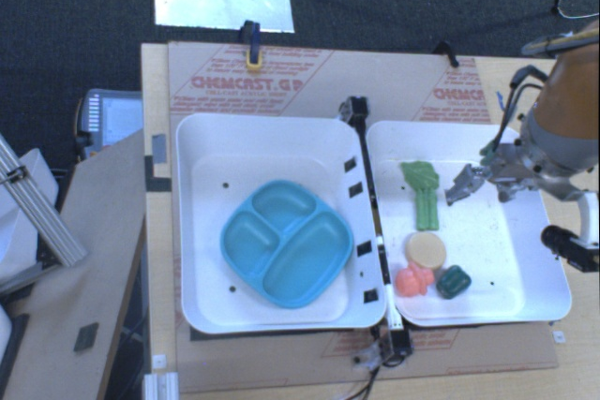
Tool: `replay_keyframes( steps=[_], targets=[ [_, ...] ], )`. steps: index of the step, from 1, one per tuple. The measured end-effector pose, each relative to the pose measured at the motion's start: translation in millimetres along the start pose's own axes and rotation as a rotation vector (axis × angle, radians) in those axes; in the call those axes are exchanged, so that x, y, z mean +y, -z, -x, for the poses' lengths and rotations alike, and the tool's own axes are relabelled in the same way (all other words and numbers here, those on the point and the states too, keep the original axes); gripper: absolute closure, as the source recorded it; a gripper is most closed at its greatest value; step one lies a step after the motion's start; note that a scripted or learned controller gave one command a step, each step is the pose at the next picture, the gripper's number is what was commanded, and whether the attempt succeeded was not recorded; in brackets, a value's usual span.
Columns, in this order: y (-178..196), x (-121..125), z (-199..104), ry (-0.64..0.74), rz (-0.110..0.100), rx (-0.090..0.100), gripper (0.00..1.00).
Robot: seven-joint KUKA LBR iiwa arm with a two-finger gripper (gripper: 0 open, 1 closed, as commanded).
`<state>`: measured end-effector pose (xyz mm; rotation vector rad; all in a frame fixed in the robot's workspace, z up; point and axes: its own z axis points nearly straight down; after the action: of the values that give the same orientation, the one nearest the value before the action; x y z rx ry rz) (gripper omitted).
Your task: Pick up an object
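Starting at the left bin (202, 145), we find a blue divided plate (286, 242) lying flat near its middle, smooth moulded plastic with three compartments and rounded corners; broad and shallow, we judge it awkward for two fingers. Across the black-clipped divider (367, 211), the right bin (534, 290) carries four small pieces: a green toy vegetable (424, 192), long and narrow, lies lengthways toward the bin's far edge; near the front edge sit a tan disc (426, 250), a pink lumpy piece (412, 281) touching it, and a dark green block (453, 281) just beside. All look light, stiff, slightly slick plastic; we would take the green toy vegetable across its slim stalk, since it lies apart from the cluster. The gripper (466, 184) hangs just right of that vegetable, nothing between its fingers; whether they stand apart we cannot tell.
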<state>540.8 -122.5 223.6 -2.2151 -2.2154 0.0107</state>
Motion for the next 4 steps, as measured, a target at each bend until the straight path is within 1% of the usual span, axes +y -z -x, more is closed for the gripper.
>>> replay_keyframes(
  steps=[1, 2, 3, 4],
  targets=[
    [6, 3, 0, 0.002, 0.012, -0.002, 0.00],
    [-41, -3, -7, 0.001, 0.010, -0.001, 0.00],
    [-98, 5, -1, 0.001, 0.009, -0.001, 0.00],
    [-141, 5, -2, 0.001, 0.010, -0.001, 0.00]
  ],
)
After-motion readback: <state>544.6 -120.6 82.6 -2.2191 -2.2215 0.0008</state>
